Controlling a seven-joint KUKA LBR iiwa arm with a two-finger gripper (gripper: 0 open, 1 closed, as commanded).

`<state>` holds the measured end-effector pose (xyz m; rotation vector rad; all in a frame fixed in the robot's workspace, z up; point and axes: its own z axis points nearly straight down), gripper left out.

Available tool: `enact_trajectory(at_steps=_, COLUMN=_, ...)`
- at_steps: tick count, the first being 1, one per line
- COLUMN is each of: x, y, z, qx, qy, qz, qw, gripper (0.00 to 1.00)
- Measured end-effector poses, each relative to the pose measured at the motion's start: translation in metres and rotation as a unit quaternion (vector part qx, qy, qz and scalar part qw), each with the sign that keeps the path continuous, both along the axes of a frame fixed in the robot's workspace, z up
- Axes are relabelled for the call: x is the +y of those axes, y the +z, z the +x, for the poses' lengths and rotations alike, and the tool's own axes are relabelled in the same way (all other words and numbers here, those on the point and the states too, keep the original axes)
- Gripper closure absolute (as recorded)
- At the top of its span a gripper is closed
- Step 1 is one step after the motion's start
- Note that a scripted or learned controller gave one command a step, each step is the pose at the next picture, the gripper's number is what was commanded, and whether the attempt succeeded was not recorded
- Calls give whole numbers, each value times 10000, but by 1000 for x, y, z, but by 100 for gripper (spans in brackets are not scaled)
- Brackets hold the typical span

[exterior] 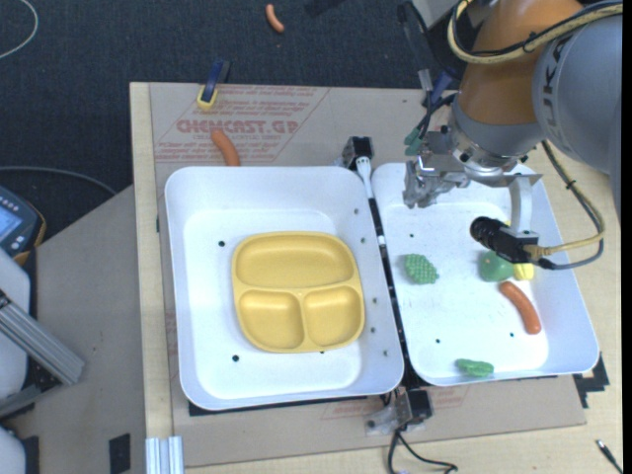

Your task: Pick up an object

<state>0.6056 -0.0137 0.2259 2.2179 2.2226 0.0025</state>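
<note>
Four small food pieces lie in the right bin (563, 349), so we should lower the gripper (427, 194), whose grasp state we cannot tell, squarely over the nearby green waffle piece (420, 268), keeping clear of the bin's divider.
</note>
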Motion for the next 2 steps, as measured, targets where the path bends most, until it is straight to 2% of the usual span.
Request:
enact_trajectory(at_steps=1, x=8, y=-10, z=-15, qx=32, qy=-6, qz=4, qw=10000, gripper=100)
enact_trajectory(at_steps=2, x=-7, y=3, z=-13, qx=-2, qy=-17, qz=-3, qw=10000, gripper=100)
